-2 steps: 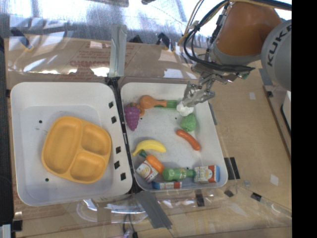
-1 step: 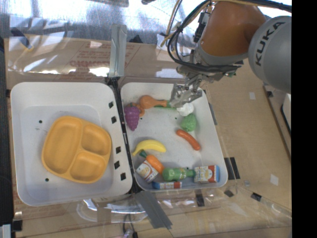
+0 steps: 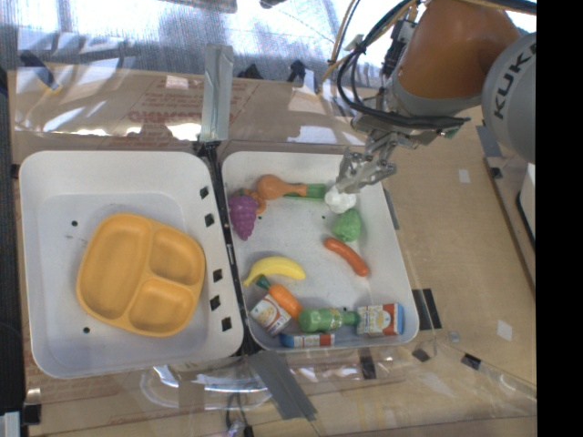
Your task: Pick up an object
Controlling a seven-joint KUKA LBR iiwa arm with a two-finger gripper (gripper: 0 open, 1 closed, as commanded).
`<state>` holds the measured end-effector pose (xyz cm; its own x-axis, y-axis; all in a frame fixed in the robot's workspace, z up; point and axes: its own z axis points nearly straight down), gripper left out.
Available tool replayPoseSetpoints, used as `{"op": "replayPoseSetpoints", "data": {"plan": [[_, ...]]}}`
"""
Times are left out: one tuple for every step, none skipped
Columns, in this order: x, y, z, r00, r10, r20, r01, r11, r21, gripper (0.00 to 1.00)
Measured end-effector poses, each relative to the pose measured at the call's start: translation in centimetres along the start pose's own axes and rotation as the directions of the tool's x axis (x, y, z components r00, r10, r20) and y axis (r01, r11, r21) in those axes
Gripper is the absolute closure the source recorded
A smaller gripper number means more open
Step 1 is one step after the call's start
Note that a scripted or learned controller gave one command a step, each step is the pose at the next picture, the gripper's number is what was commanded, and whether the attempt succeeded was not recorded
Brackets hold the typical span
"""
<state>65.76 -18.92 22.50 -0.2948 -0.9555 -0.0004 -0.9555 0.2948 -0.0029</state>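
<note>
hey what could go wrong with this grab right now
The gripper sits over a small white piece near the right bin's far wall, so it may slip or the fingers may hit the wall. The green piece lies right beside it and could get knocked or caught along with it. The other toys are crowded near the front, where a clean grasp looks harder.

Yellow tray point(image 3: 141, 274), purple grapes point(image 3: 242, 215)
</note>
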Motion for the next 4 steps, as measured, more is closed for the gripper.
{"op": "replayPoseSetpoints", "data": {"plan": [[-0.2,-0.1,-1.1,1.000,-0.004,0.002,0.004,1.000,0.003,1.00],[2.1,0.3,-0.3,0.974,-0.226,0.001,0.226,0.974,-0.003,1.00],[1.3,3.5,-0.1,0.950,-0.312,0.003,0.312,0.950,-0.005,1.00],[-4.8,1.8,6.0,0.889,-0.457,0.006,0.457,0.889,-0.009,1.00]]}}
